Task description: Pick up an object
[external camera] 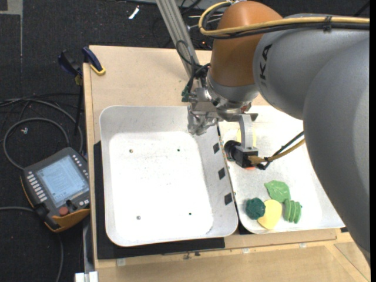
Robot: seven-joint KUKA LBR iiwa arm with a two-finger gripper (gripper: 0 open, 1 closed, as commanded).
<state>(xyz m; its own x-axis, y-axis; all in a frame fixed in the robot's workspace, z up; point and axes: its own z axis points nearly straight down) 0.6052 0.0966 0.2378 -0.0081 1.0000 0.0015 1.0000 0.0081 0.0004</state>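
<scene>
Four small objects lie bunched in the near corner of the right bin (329,216): a dark green round lump (255,207), a yellow piece (271,214), a light green leaf-like piece (277,189) and a green ridged piece (292,211). My gripper (199,124) hangs over the far end of the wall between the two bins, well away from those objects. Nothing is visible in its grasp. The big grey arm with its orange band covers most of the right bin's far side.
The left bin (111,157) sits beside the right one, and their rims meet in the middle (223,175). A blue and yellow clamp (88,60) grips the bench's far left corner. A teach pendant (56,187) lies on the floor at the left.
</scene>
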